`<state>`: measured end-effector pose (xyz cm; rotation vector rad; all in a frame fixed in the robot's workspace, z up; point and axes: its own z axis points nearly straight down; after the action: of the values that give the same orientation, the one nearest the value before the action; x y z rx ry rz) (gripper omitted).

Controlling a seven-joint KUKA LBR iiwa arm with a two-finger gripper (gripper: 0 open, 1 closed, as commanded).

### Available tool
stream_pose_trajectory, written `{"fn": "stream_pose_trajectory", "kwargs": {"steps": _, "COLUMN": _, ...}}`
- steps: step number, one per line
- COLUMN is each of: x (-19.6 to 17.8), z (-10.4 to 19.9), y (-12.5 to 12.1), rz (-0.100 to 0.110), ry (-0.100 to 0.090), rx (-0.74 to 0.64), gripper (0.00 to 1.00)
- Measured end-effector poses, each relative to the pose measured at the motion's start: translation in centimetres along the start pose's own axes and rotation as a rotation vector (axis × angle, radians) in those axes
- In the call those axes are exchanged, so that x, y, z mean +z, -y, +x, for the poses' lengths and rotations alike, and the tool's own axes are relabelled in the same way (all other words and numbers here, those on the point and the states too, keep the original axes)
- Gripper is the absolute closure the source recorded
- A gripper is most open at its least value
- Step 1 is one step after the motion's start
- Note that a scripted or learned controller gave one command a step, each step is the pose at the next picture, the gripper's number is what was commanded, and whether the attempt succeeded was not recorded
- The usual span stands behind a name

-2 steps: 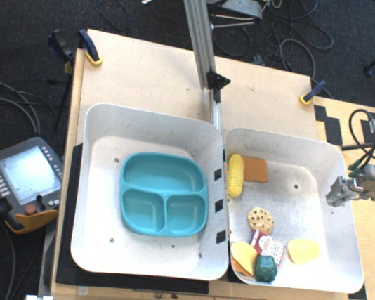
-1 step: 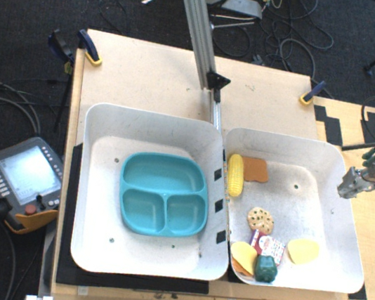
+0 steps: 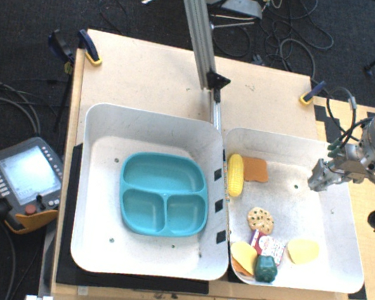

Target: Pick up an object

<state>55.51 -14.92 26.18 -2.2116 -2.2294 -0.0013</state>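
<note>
Gripper (image 3: 320,176): we saw it over the right bin's (image 3: 345,229) far right side; we could not tell its state.
Nearest items: bread slice (image 3: 254,170), corn cob (image 3: 235,174), well apart.

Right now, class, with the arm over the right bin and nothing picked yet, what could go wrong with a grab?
1. The gripper sits near the bin's far right part, apart from every item, so closing here would likely catch nothing.
2. The cookie, packet, green toy and orange slices are crowded together; a grab there may nudge or snag neighbours.
3. The corn lies against the bin's left wall, leaving little finger room.
</note>
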Motion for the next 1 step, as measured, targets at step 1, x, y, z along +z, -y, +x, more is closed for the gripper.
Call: {"fn": "stream_pose_trajectory", "kwargs": {"steps": 1, "x": -0.55, "z": 4.88, "y": -2.22, "rz": -0.003, "ry": 0.0, "rx": 0.0, "gripper": 1.0}}
